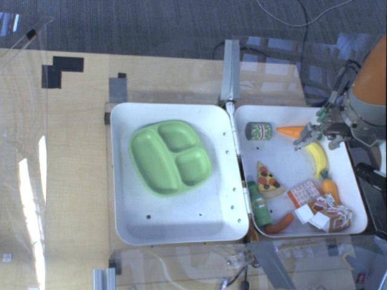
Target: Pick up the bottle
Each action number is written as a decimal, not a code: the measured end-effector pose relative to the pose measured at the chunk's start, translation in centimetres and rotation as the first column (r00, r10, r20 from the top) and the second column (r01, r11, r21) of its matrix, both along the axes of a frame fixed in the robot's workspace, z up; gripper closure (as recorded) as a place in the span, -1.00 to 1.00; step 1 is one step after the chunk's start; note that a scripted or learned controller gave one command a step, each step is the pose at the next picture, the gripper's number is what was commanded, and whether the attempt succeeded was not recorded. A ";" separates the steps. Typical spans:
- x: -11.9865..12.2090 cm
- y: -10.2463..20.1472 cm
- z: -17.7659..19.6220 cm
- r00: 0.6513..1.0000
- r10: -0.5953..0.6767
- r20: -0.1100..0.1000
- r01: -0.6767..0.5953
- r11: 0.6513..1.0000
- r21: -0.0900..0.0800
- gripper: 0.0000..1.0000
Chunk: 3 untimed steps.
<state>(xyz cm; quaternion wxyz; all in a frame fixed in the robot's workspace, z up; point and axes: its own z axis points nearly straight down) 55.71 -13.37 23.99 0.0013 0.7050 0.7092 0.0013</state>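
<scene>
Counting from the largest down: two white bins sit side by side on the bench, the left bin (121,222) and the right bin (357,222); one grey arm with an orange band (370,83) reaches in from the right; one green divided plate (171,157) with three compartments lies in the left bin. Everything smaller is in the right bin: one banana (317,157), one green bottle (260,207) lying on its side along the bin's left wall, one pizza slice (268,182), one carrot (291,131), one sausage (277,224), one small green-labelled can (259,131), one small orange piece (329,187), and a cluster of red-and-white packets (317,207) whose number I cannot make out. The gripper (317,133) hangs over the bin's upper right part, above the banana's top end and just right of the carrot; whether it is released or clenched I cannot tell. The bottle lies well apart from it, toward the lower left corner, between the pizza slice and the sausage.
</scene>
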 end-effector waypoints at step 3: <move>-6.3 4.0 -14.6 0.993 -0.118 0.021 0.118 0.993 -0.001 -1.00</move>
